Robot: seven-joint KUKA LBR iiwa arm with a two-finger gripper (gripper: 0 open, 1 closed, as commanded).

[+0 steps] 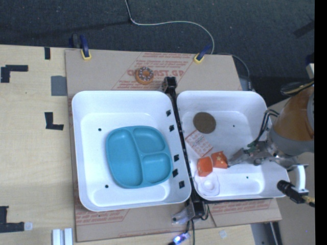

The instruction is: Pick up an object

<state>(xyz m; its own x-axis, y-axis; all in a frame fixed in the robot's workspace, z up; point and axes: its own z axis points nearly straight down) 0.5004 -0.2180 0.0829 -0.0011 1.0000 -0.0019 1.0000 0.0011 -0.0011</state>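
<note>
Small orange-red blocky obj [211, 163] seen in right white bin [255, 103], lower-left area, beside a patterned card [198, 143] and white round piece [209, 185]. Pincer [238, 156] positioned just right of obj; its state can't be told.

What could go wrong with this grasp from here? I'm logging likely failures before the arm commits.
1. The orange objects lie touching each other and close to the paper packet, so the gripper may nudge or take two at once.
2. They sit near the divider, leaving little room on that side.
</note>
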